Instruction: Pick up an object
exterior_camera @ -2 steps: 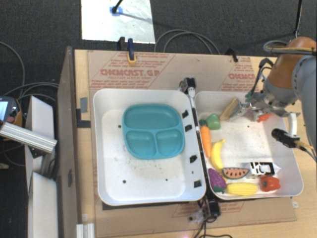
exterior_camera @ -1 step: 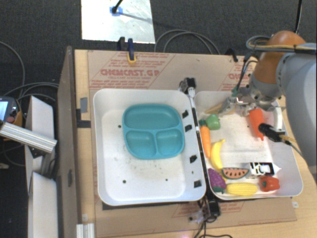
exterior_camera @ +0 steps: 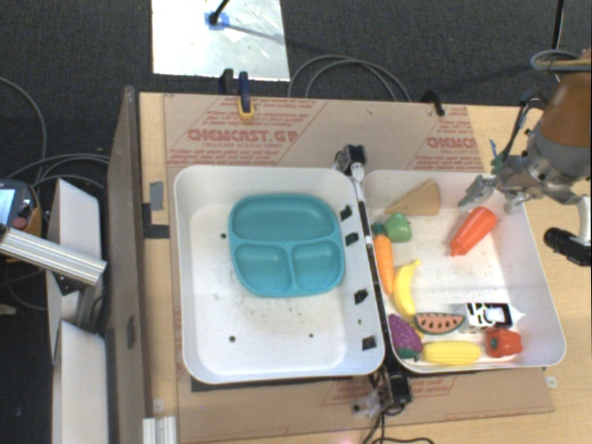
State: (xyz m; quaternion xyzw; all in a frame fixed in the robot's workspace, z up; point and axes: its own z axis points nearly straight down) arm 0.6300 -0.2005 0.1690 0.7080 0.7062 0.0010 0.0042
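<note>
left bin (exterior_camera: 208, 276): white, speckled with small dark marks
divided plate (exterior_camera: 286, 245): teal-blue, plain
right bin (exterior_camera: 535, 276): white
large carrot (exterior_camera: 474, 229): orange-red
wedge (exterior_camera: 415, 199): tan
pepper (exterior_camera: 397, 227): green
thin carrot (exterior_camera: 384, 263): orange, green at the top
banana (exterior_camera: 405, 287): yellow
grapes (exterior_camera: 404, 333): purple
watermelon slice (exterior_camera: 438, 322): red with dark seeds — green rind
corn (exterior_camera: 451, 351): yellow
tomato (exterior_camera: 503, 342): red-orange
small card (exterior_camera: 487, 314): black with white marks
bench board (exterior_camera: 277, 128): pale brown, red lettering
clamp (exterior_camera: 244, 92): blue and yellow
floor (exterior_camera: 74, 35): dark grey
sheet (exterior_camera: 219, 26): silvery white — a blue patch
arm (exterior_camera: 566, 123): orange band, grey below
</note>
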